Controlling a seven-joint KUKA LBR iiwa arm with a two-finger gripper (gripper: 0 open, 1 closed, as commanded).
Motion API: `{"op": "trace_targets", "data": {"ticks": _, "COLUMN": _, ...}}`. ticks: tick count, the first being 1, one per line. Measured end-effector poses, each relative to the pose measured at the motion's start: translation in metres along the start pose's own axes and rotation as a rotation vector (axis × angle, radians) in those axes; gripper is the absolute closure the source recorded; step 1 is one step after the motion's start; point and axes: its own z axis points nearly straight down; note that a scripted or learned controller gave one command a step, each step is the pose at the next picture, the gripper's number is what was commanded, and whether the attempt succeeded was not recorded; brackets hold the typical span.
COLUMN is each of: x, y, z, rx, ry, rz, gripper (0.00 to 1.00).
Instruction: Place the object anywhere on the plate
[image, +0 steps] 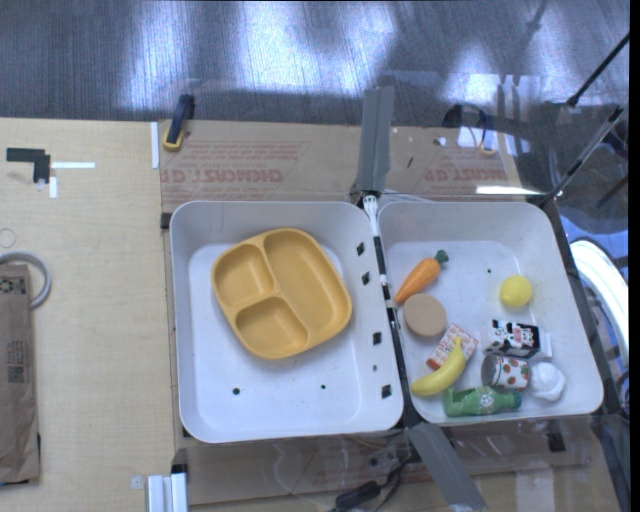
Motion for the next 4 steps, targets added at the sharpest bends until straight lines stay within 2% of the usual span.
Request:
{"op": "trace_targets", "data": {"ticks": 1, "x": 0.0, "y": 0.0, "z": 0.0, "rx": 0.0, "ry": 0.0, "rz": 0.054, "gripper": 0.0}}
{"op": "trace_targets", "data": {"ticks": 2, "x": 0.001, "y": 0.0, "z": -0.007, "rx": 0.001, "ry": -0.007, "rz": 0.049, "gripper": 1.0}}
{"op": "trace_targets", "data": {"ticks": 3, "x": 0.001, "y": -0.002, "z": 0.028, "rx": 0.001, "ry": -0.001, "rz": 0.009, "gripper": 1.0}}
{"op": "trace_targets", "data": {"ticks": 4, "x": 0.002, "y": -0.002, "z": 0.02, "rx": 0.001, "ry": -0.007, "rz": 0.006, "gripper": 1.0}}
